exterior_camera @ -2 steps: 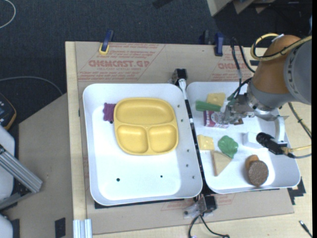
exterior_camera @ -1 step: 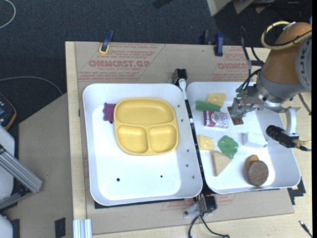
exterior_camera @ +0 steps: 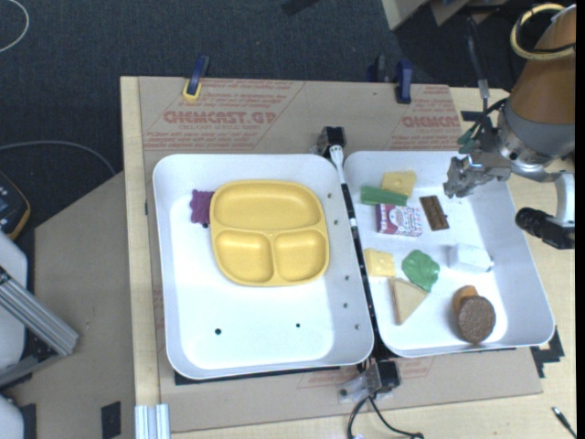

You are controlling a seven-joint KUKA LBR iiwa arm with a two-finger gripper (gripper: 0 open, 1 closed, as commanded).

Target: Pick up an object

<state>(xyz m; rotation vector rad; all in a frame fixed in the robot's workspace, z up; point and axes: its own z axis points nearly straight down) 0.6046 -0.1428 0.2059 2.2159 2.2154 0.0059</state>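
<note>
Gripper (exterior_camera: 454, 183) hanging over the upper right part of the right bin (exterior_camera: 526, 282), just above and right of the brown bar (exterior_camera: 434, 213). Cannot tell how the gripper stands, open or closed; too dark and small here. Nothing seen held. Grey arm (exterior_camera: 539, 126) reaching in from the right, orange band (exterior_camera: 548, 62) above the wrist, tool end angled down and left.

Below it in the right bin: yellow block (exterior_camera: 398, 184), green strip (exterior_camera: 382, 196), red-and-white packet (exterior_camera: 399, 219), white piece (exterior_camera: 472, 257), green lump (exterior_camera: 420, 269), small yellow block (exterior_camera: 379, 262), tan wedge (exterior_camera: 405, 299), round brown puck (exterior_camera: 475, 318).

In the left bin (exterior_camera: 183, 273): yellow divided tray (exterior_camera: 270, 231), purple item (exterior_camera: 200, 207) tucked against its left edge.
</note>
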